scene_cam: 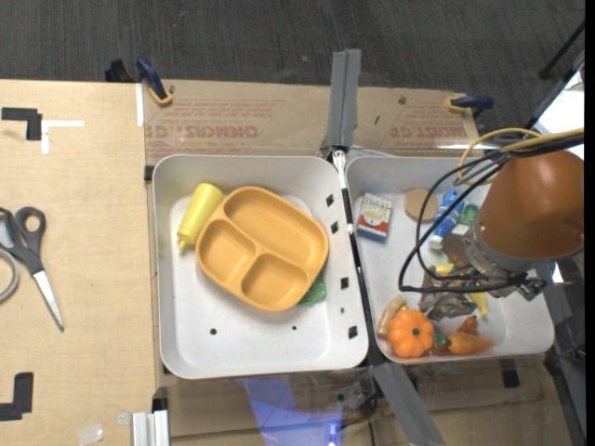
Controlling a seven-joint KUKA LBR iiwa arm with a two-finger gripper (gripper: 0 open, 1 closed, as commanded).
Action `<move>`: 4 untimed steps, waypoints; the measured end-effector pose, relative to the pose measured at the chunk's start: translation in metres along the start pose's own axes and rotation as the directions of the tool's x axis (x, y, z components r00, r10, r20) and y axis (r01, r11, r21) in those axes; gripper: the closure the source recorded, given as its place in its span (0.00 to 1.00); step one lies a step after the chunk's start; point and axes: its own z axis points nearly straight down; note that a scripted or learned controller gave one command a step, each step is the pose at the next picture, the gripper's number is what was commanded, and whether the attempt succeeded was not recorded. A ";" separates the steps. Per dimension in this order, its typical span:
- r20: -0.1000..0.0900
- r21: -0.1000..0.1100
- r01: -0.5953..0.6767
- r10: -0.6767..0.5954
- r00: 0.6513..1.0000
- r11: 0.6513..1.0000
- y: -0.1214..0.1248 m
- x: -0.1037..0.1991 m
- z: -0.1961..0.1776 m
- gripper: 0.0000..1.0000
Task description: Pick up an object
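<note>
You see the gripper (457, 297) low in the right white bin (521, 342) by the small orange pumpkin (410, 332), nothing lifted yet; whether it grips, you cannot tell.

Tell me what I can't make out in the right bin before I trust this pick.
- Gripper: the arm's orange band and cables cover it in the camera view; finger state unreadable.
- Items beneath the wrist: hidden by the arm, unidentifiable.
- Green object in the left bin: mostly covered by the orange tray.
- Small box: print too small.
</note>
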 end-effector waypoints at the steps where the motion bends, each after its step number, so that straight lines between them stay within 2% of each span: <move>1: -0.003 -0.003 -0.146 0.145 0.989 0.989 0.034 -0.079 -0.089 1.00; 2: -0.005 -0.004 0.028 -0.028 1.000 1.000 0.003 -0.027 -0.058 1.00; 3: -0.003 -0.004 -0.090 0.090 0.996 0.996 0.015 -0.096 -0.089 1.00; 4: -0.001 -0.004 0.240 -0.240 0.971 0.971 -0.055 -0.054 -0.082 1.00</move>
